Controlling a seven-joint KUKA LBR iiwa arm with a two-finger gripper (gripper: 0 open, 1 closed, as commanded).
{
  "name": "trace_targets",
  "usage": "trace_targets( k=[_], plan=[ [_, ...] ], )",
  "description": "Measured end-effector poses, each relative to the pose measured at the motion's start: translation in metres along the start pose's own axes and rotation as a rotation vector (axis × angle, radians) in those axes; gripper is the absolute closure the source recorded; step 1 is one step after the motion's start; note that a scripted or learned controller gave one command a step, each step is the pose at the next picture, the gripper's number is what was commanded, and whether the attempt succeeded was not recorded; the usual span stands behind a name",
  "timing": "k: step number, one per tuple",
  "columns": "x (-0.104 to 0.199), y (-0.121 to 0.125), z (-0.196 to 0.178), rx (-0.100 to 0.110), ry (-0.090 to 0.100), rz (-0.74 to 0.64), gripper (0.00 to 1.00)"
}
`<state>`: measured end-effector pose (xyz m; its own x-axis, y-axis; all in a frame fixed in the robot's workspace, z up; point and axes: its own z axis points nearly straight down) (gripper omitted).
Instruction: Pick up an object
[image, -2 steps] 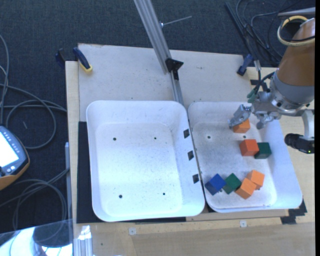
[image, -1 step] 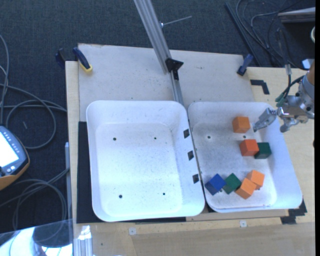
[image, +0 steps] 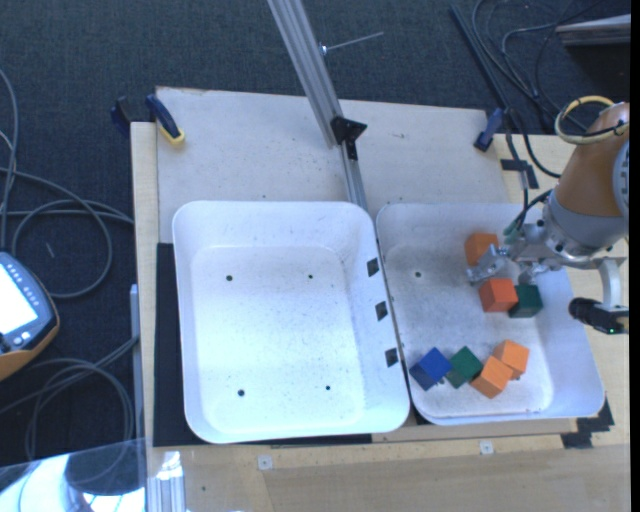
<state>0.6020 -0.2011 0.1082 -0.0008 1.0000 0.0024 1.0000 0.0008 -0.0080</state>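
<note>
**Robot claw reaching into the right bin among colored blocks**

A table (image: 250, 150) is carrying two shallow white bins side by side, seen from above at a slant. The left bin (image: 200, 300) is lying beside the right bin (image: 570, 390), their rims touching along the middle.

A grey arm (image: 590, 190) with an orange band is reaching in from the right, and its claw (image: 508, 262) is hanging over the upper part of the right bin. Whether the claw is open or closed cannot be told from this angle.

Just below the claw, an orange block (image: 497, 295) and a dark green block (image: 526, 299) are sitting side by side, touching. Another orange block (image: 480, 246) is sitting just left of the claw.

Near the bin's front edge, four more blocks are clustering together: a blue block (image: 431, 367), a green block (image: 463, 366) touching it, and two orange blocks (image: 492, 376) (image: 513, 356) to their right.

A metal pole (image: 315, 80) is slanting across the table's back, and clamps are gripping its corners.
</note>
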Motion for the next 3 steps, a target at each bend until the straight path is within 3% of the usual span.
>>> trace_targets(
  k=[1,2,3],
  plan=[
    [0.025,-0.038,0.01,-0.003,0.001,0.001,0.0],
    [0.024,-0.036,-0.002,-0.01,-0.001,0.0,1.0],
    [0.001,-0.028,0.009,-0.009,-0.003,0.002,1.0]
  ],
)
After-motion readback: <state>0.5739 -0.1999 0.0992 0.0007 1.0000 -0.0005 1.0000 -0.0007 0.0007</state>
